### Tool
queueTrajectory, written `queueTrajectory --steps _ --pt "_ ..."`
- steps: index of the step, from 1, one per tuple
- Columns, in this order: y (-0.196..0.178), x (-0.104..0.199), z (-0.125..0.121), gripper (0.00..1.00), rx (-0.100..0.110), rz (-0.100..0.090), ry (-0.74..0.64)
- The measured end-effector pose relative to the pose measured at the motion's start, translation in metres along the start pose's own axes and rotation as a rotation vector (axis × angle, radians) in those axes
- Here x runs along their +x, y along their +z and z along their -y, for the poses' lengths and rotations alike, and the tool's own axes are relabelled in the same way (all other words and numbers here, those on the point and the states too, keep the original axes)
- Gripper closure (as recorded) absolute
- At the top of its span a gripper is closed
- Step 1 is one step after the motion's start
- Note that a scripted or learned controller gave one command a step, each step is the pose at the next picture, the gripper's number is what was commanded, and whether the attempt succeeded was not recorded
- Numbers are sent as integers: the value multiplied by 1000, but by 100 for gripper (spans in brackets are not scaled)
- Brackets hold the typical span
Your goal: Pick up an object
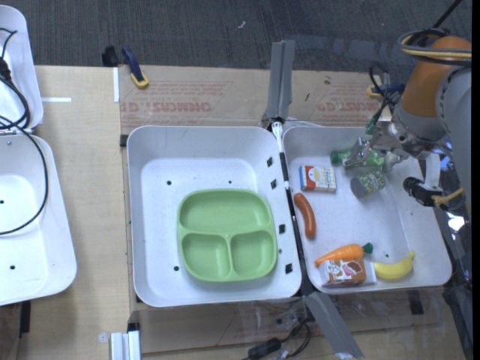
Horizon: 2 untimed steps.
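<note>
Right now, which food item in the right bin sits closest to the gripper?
The small white and orange carton, left of the gripper. The sausage, carrot and banana lie farther toward the near edge.

Bench (75,88) bears 2 white bins (142,223) side by side

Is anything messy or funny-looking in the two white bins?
Nothing looks spilled or broken. The green tray lies flat in the left bin. In the right bin, the sausage, carrot, banana and small box lie scattered at different angles, loosely apart.
</note>
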State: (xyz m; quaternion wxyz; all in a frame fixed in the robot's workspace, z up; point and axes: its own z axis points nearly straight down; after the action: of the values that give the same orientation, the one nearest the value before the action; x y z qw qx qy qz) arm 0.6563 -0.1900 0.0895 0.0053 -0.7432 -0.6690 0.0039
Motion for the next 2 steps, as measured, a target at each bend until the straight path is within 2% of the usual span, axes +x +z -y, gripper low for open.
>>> queueTrajectory --steps 1,2 --pt "-8 -1 2 100 7 3 -3" --pt "-1 0 3 100 8 4 44"
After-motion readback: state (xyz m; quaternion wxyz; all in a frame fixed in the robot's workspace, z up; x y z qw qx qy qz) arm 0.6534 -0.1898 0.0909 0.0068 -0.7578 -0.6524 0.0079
